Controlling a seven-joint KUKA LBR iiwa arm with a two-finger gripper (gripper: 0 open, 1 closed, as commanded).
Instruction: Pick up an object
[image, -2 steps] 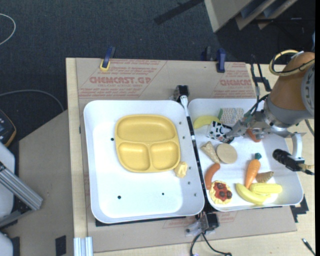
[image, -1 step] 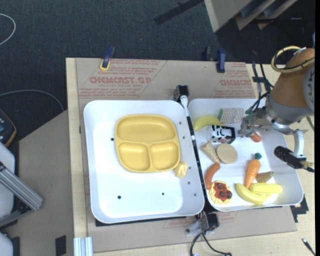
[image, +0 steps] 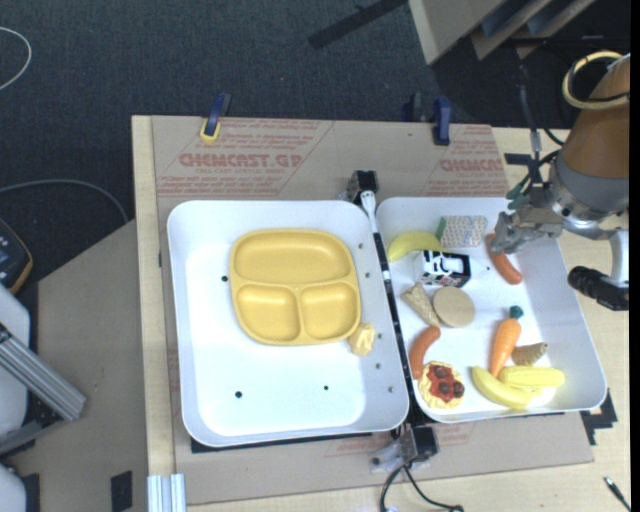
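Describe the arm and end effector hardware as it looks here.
The arm is grey with a broad orange band above the wrist and a yellowish ring at its upper end. Dark cables run along its left side. The end effector is a small metallic grey assembly; finer details are too blurred to read.

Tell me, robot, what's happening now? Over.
Gripper low over right bin, beside red sausage. Nothing seen held. Banana and carrot lie close by.

Glossy yellow plastic tray (image: 295, 285) sits in smooth, shiny white bin (image: 200, 330).
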